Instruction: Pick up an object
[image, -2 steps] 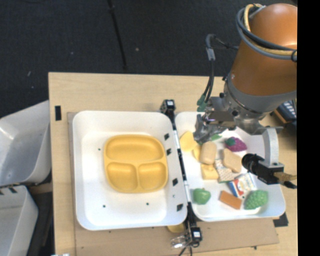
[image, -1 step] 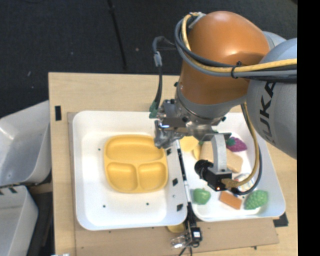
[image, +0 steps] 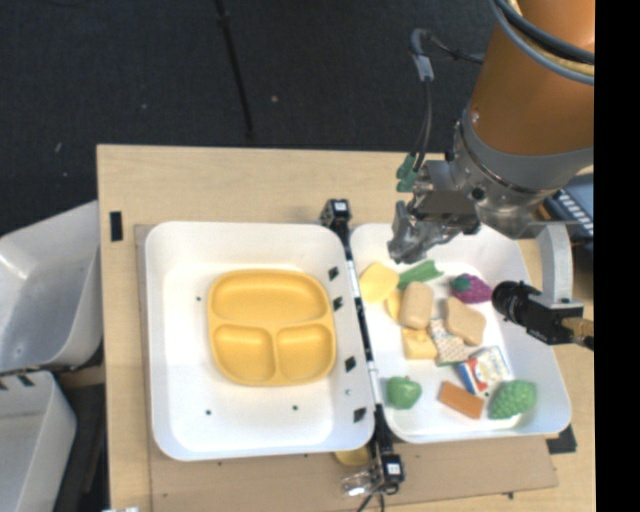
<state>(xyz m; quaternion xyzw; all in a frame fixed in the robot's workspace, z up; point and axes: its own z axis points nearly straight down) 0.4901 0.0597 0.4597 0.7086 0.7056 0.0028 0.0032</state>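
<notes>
One approach step is in hand: your pincer (image: 408, 247) hovers just above the green pepper (image: 421, 270); finger state cannot be told. Next, descend squarely.

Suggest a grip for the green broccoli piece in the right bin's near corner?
A judgement: take the green broccoli piece across its bumpy crown, coming straight down. It lies low near the right bin's rim, so a side approach would likely hit the wall. The orange block crowds its left, so close the fingers along the far-near line.
</notes>
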